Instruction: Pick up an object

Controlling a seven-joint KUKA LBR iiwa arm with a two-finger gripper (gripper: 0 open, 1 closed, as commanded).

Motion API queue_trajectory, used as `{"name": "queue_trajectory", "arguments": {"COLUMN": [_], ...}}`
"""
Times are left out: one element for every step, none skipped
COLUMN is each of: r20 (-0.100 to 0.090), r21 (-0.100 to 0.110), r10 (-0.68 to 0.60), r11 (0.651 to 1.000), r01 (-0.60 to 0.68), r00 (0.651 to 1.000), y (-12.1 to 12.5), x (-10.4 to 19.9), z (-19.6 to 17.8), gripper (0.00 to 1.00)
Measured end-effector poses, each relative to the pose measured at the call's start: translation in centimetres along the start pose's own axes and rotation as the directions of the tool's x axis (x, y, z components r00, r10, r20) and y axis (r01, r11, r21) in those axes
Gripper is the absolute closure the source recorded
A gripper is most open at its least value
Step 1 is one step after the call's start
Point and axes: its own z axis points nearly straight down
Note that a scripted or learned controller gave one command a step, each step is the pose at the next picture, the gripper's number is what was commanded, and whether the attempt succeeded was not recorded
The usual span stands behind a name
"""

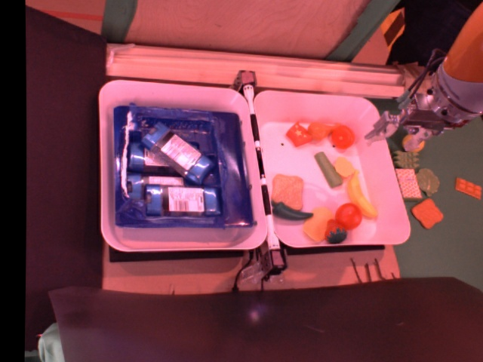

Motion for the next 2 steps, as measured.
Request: {"name": "queue_trajectory", "arguments": {"r20": [0.000,-0.001], "r21": [0.000,0.006], "r10": [0.000,0.000], "r11": [1.000,1.000], "r01": [0.000,0.000], "r00": [1.000,1.000], "y": [0.0,-0.6], "x": [0.0,0.5], "z": [0.0,5.7], "gripper": [0.00,0.00]}}
